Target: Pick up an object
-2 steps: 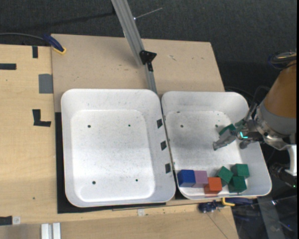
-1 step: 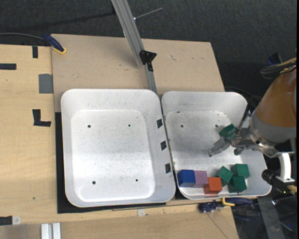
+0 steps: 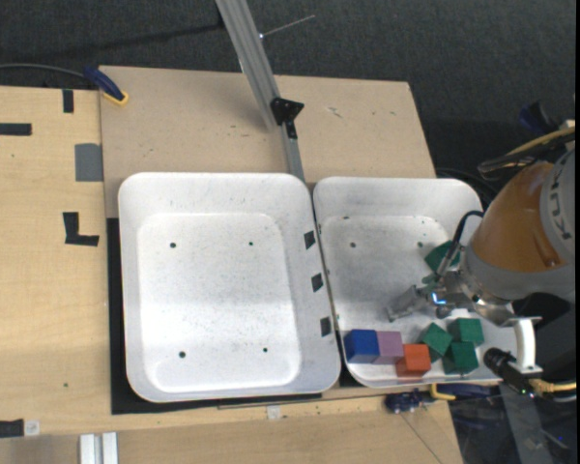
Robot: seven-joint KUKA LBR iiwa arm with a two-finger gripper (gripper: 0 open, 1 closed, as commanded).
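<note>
My gripper hangs low over the right bin, in its right half, with the grey and orange arm reaching in from the right. Just below it, along the bin's near wall, lie a blue block, a lilac block, an orange block and three green blocks. Another green block peeks out beside the wrist, partly hidden by the arm. Nothing can be seen in the gripper.
The left bin sits beside the right one, their walls touching in the middle. A grey metal pole slants down from the top to the bins' far junction. Wooden bench surface lies to the left.
</note>
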